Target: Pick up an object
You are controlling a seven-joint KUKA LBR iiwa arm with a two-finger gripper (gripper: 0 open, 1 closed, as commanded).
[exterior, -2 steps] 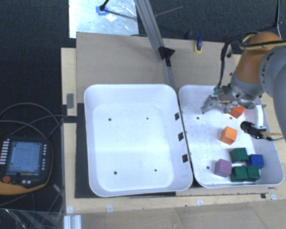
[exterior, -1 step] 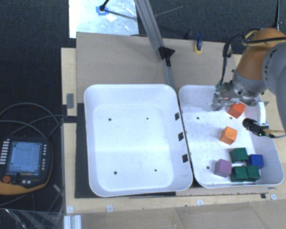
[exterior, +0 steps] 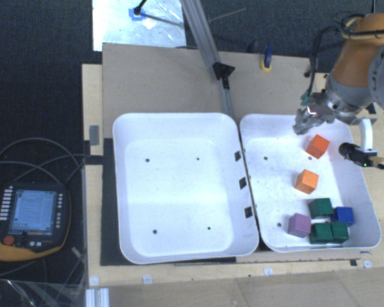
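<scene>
The gripper (exterior: 304, 124) hangs over the far end of the right bin (exterior: 269, 171), near its back rim, with the grey arm and its orange band (exterior: 361, 56) rising behind it to the right. The picture is too soft here to tell how the gripper is set, and nothing can be made out between its tips. Just beside it, toward the front of the bench and a little to the right, an orange cube (exterior: 317, 146) lies on the bin floor, apart from the tool. Further on the same line sits a second orange cube (exterior: 307, 181). Beyond that, at the front end of the bin, a cluster crowds together: a green cube (exterior: 320, 207), a blue cube (exterior: 344, 215) beside it, a purple cube (exterior: 299, 224), and what seem to be two more green blocks (exterior: 328, 233) against the front wall. Well apart to the left lies the left bin (exterior: 179, 184), and furthest out a teach pendant (exterior: 31, 217) rests on the dark floor
</scene>
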